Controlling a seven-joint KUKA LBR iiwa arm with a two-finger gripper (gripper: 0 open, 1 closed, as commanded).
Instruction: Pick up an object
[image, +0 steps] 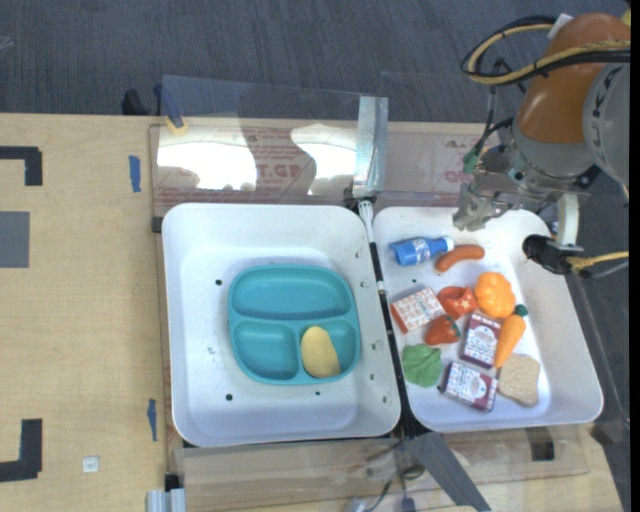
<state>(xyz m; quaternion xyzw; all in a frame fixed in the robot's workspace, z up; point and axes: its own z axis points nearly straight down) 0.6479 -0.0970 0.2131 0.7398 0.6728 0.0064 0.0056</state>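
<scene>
My gripper (478, 215) hangs open over the far end of the right bin (585, 385), with nothing between its fingers. Just below it lie a red sausage (459, 257) and a blue bottle (418, 249). Nearer the front sit an orange fruit (494, 294), a carrot (509, 337), a red pepper (457, 300), a strawberry (441, 330), a green leaf (422, 366), a bread slice (520, 380), a white-and-red packet (414, 308) and two dark red packets (481, 340).
The left bin (190, 300) holds a teal divided tray (290, 295) with a yellow lemon-like object (319, 351) in its front right compartment. A clear panel (265, 150) stands behind the bins. A black cable end (545, 250) hangs at the right bin's far right.
</scene>
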